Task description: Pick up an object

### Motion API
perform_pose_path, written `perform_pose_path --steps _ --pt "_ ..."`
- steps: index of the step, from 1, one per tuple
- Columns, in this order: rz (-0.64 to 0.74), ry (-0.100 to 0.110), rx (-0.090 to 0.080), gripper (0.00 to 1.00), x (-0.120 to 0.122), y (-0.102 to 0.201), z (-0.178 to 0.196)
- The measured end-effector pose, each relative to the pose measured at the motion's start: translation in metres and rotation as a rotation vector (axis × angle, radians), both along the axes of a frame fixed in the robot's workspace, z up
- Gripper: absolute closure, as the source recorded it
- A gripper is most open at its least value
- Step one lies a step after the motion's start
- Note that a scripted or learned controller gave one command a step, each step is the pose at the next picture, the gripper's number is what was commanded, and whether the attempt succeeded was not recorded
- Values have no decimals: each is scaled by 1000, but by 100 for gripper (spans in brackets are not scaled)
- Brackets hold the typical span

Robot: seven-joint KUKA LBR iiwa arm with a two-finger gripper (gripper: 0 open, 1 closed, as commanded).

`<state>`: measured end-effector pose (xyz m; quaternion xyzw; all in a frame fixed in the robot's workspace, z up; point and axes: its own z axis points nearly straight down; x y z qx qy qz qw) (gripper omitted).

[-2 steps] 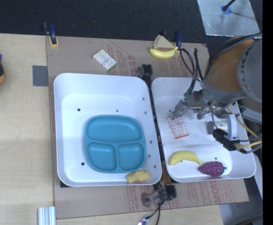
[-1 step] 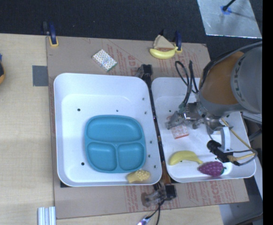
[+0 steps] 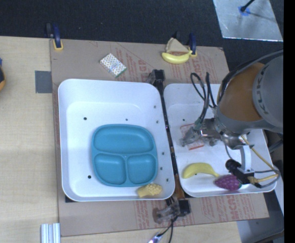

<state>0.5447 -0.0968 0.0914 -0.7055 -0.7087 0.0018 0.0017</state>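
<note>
- Left bin held a blue divided plate w/ a small yellow toy at its near-right corner.
- Right bin: gripper low at the middle, fingers apart, nothing btw them.
- Yellow banana and purple grapes lay near the bin's near edge.

The left bin is open around its blue tray; the right bin is crowded by banana, grapes and cables.
</note>
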Motion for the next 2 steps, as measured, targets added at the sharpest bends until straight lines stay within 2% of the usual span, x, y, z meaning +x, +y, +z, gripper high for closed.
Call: perform_pose_path --steps 1,2 --pt "2 2 -1 100 0 -1 10" --pt "1 -3 1 100 2 56 101"
